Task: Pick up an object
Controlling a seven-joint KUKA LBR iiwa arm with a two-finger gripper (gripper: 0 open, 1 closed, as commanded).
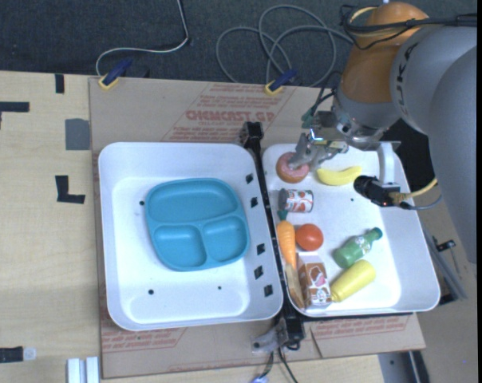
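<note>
So the arm comes in over the right bin [412,290] and parks its gripper [307,152] right on top of the pink donut [291,167] in that bin's far-left corner. I honestly can't tell how wide the tool is or whether it has hold of anything, since the wrist hides that bit. My guess is the donut is the target, because the tool sits directly above it.

Everything else hangs around that donut: the banana [339,175] just to its right, the small can [298,201] just in front of it, then the tomato [309,236] and carrot [286,244] nearer still. The green bottle [357,247], yellow bottle [352,280] and carton [314,282] are well apart from it at the near end. Tight corner, so the wall could crowd the grab. The blue tray [197,223] sits alone in the left bin [121,294], probably for drop-offs.
</note>
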